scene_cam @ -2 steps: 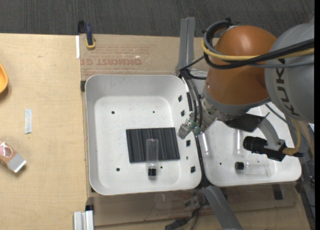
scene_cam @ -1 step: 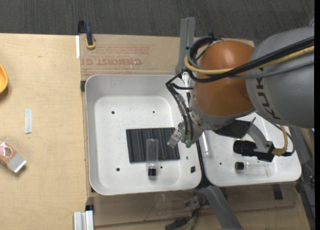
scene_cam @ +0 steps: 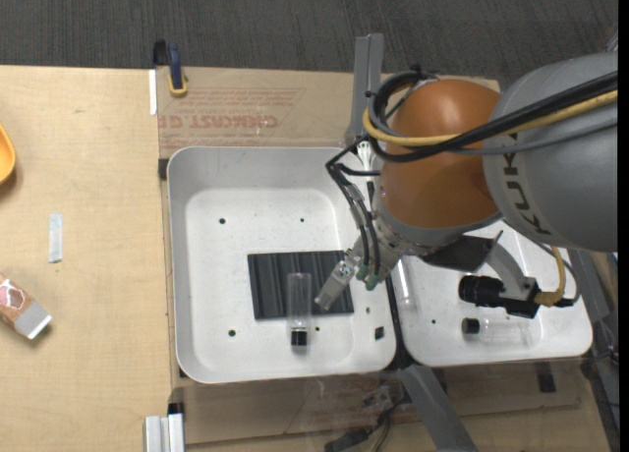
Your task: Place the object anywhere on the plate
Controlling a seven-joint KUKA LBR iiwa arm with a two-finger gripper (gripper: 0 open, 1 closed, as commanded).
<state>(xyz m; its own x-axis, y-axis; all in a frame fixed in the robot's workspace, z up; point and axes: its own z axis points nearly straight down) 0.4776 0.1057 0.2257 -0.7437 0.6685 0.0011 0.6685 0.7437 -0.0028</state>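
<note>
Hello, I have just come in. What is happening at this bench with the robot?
A grey KUKA arm with an orange band reaches in from the right, over the seam between two shallow white bins. Its gripper hangs low over the left bin, next to a flat black rectangular plate. A clear plastic tube with a dark cap lies across the plate's front edge, apart from the gripper. A similar clear tube lies in the right bin.

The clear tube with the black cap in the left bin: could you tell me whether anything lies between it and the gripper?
Nothing visible does. The clear tube lies across the dark plate, and the gripper hangs just right of it over bare plate.
</note>
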